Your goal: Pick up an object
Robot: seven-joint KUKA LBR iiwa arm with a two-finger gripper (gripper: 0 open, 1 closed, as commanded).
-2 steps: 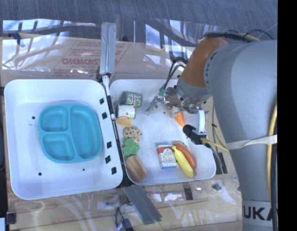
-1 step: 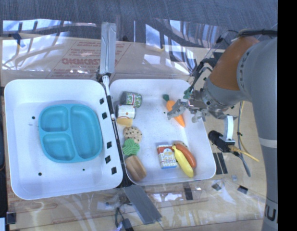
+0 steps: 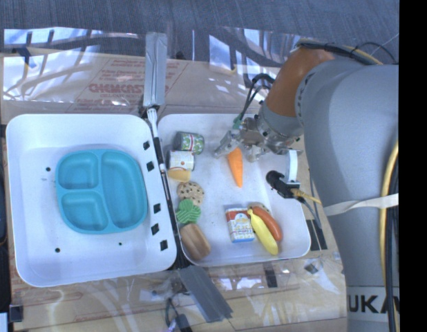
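Camera view puts the blue divided plate (image 3: pixel 101 190) at left centre, lying flat in the left bin (image 3: pixel 34 254), well apart from everything else; I read it as a drop-off spot rather than something to grab. Between the two bins runs a grey divider bar (image 3: pixel 155 71), reaching up toward the top of the frame.

Moving right, the right bin (image 3: pixel 296 244) holds all the small items. Down its left wall I see a green-labelled can (image 3: pixel 189 142), a small white cup (image 3: pixel 181 160), a cookie (image 3: pixel 191 190), a green ridged piece (image 3: pixel 188 214) and a brown bread roll (image 3: pixel 195 241), packed close together. Near the bin's centre lies the carrot (image 3: pixel 235 167), pointing down the frame with open floor around it, which makes it the likeliest target in my judgement. Lower right sit a small carton (image 3: pixel 240 225), a banana (image 3: pixel 264 232) and a hot dog (image 3: pixel 269 221), touching one another.

My gripper (image 3: pixel 235 141) hangs just above the carrot's top end. Its metal parts blur together from here, so I cannot tell how it is set, and nothing shows as held.

Underneath, the bench is brown cardboard (image 3: pixel 110 81) under glossy plastic, with bright window reflections; dark grey carpet (image 3: pixel 130 2) fills the top of the frame.
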